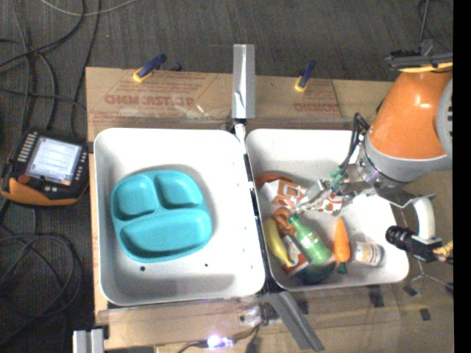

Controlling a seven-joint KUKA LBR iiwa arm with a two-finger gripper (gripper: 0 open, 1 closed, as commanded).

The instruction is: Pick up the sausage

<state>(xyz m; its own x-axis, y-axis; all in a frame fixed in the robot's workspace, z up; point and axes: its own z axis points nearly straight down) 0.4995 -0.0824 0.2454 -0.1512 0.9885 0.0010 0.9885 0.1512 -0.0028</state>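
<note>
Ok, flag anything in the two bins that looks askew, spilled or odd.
Nothing is spilled or broken. The right white bin holds a jumbled heap: a green plastic bottle, a yellow banana, an orange carrot and a small clear jar on its side lie crossed. The turquoise divided plate lies flat in the left bin.

grey arm with orange band [412, 112] reaching in over right bin [294, 149]; gripper [327, 190] low above red-white packet [291, 195], near green bottle [310, 243], carrot [341, 241], banana [276, 244]. teal tray [162, 215] in left bin [118, 149].
</note>
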